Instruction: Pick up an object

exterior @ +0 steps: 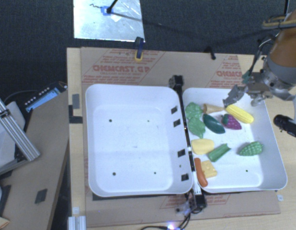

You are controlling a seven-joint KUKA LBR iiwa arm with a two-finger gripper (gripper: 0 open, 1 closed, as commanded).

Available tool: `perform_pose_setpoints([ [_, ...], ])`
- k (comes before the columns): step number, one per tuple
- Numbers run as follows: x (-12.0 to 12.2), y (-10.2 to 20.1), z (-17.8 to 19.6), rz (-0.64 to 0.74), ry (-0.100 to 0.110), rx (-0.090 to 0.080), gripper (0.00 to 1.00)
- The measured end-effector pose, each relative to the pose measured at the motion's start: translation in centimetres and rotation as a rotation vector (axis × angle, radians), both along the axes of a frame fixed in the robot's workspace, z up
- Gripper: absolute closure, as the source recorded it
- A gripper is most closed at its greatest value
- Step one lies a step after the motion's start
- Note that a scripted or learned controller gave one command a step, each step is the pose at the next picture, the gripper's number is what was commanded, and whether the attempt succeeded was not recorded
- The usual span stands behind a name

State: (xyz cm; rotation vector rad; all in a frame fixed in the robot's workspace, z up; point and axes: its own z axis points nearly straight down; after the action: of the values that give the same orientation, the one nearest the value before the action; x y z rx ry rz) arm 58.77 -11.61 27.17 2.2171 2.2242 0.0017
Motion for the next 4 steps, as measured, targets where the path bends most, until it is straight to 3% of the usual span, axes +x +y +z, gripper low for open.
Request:
perform_pose_setpoints([
  [1,0.1,0.0,1.1,0.003,-0.003,0.0,1.0],
  [2,3.5,2.2,18.3,0.005,-0.022,-0.003,1.0],
  [3,4.3,6.2,21.5,0.005,-0.006,0.0,1.0],
  [4,3.0,10.0,24.4,0.004,-0.004,0.001,1.0],
])
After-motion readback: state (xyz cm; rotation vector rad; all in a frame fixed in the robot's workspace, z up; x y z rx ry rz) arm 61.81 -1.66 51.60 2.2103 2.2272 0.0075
